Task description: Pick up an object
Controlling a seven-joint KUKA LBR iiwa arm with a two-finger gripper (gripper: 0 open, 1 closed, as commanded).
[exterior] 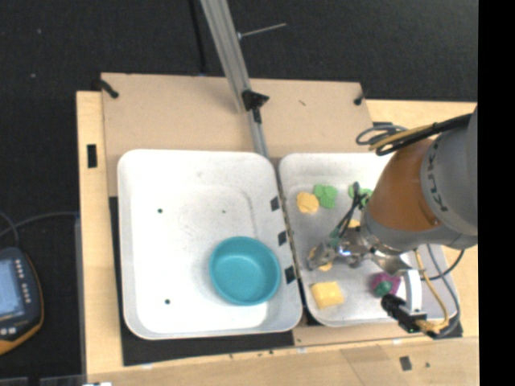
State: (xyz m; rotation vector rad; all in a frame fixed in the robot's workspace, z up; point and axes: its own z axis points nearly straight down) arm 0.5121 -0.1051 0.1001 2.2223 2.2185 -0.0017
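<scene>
Far left edge of the frame there's a handheld pendant w/ a screen (14,296), partly cut off. Next over, the left bin (161,183) takes up the middle-left; a teal bowl (244,270) sits upright in its lower right part, close to the wall shared w/ the other bin. A grey metal pole (229,55) runs down from top center and ends at the gap between the bins.

Right bin (302,171) has the small stuff: a yellow piece (307,203) in its upper left w/ a green piece (325,195) touching or just beside it on the right, another little green bit (359,191) further right near the arm, a yellow block (327,295) at the lower middle, and a purple/green thing (383,282) lower right, right under the wrist.

Gripper (328,252) is down low in the middle of the right bin, above the yellow block and below the yellow/green pair, pointing left. Tbh can't tell if it's clenched or released, too dark and blurry there, and nothing visibly sits in it. Arm (410,195) w/ its orange band comes in from the right edge.
</scene>
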